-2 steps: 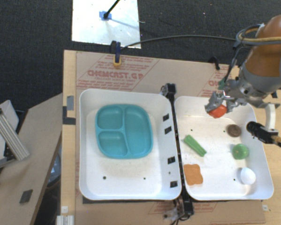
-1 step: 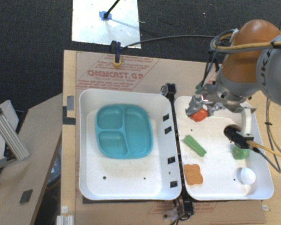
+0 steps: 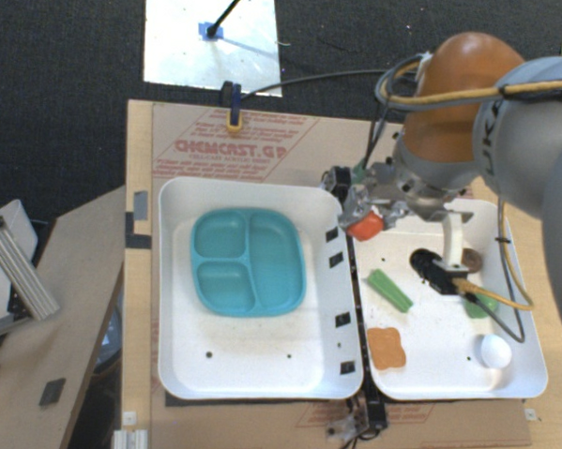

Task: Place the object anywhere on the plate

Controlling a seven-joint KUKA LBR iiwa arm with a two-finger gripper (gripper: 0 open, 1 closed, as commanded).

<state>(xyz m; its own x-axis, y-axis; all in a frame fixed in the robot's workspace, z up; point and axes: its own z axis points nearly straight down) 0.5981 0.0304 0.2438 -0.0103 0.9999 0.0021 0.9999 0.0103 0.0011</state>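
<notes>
A teal divided plate [image 3: 248, 262] lies in the left white bin [image 3: 174, 335], toward its back. My gripper [image 3: 360, 214] hangs over the divider between the two bins, at the back left corner of the right bin [image 3: 529, 371]. A small red-orange object [image 3: 364, 229] sits between its fingers, just below the metal wrist, so the gripper is shut on it. The object is lifted off the bin floor and is to the right of the plate's right edge.
In the right bin lie a green block [image 3: 390, 290], an orange flat piece [image 3: 385, 347], a white ball [image 3: 493, 351], a brown disc [image 3: 469, 261] and a small green item [image 3: 477, 307]. The arm's grey and orange body overhangs the right bin's back.
</notes>
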